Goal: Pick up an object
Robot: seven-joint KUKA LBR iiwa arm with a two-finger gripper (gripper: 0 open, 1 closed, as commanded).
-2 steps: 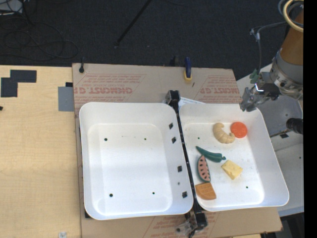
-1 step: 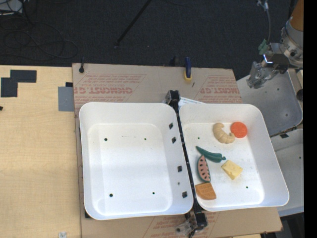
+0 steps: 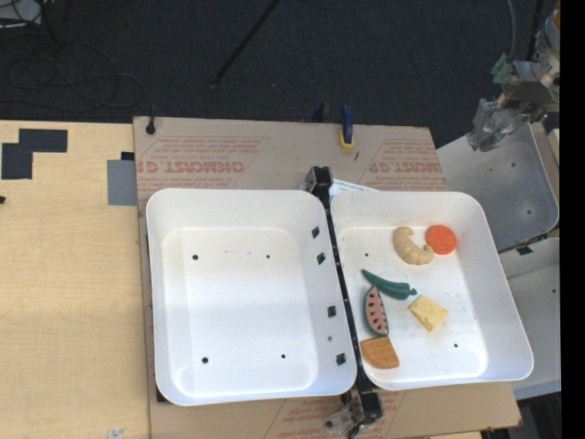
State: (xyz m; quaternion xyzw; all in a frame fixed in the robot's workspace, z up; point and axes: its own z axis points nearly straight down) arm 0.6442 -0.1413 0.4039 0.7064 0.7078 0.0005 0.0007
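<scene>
Step in hand: judged as the very start of a pick, the approach not yet begun; nothing is lifted and all 6 items lie in the right bin [image 3: 498,273]
Claw: the claw [image 3: 494,128] sits at the upper right of the camera view, above the counter [image 3: 64,273] and outside both bins; I cannot tell its state from here, and nothing shows in its grip
Left bin: the left bin [image 3: 157,291] is the other of the 2 white bins, touching the right bin along a black clipped seam
Candidates, upper group: a tan croissant-shaped piece [image 3: 412,246] touches or nearly touches an orange round disc [image 3: 441,239] near the far right corner
Candidates, middle: a dark green pepper-like strip [image 3: 388,285] lies slanted, just above a watermelon slice [image 3: 375,310] that stands close to the seam wall
Candidates, lower: a yellow cheese wedge [image 3: 428,314] sits apart from its neighbours; an orange wedge [image 3: 379,353] lies near the front left corner, just below the watermelon slice
Easiest target: my guess is the yellow cheese wedge, since it has free floor on every side
Next move calls for: bringing the claw left and down over 1 chosen item, lining the fingers across its narrow axis, then descending to the bin floor
Risk: items beside the seam wall leave little room for 1 finger; the croissant-shaped piece and disc may be nudged together
</scene>
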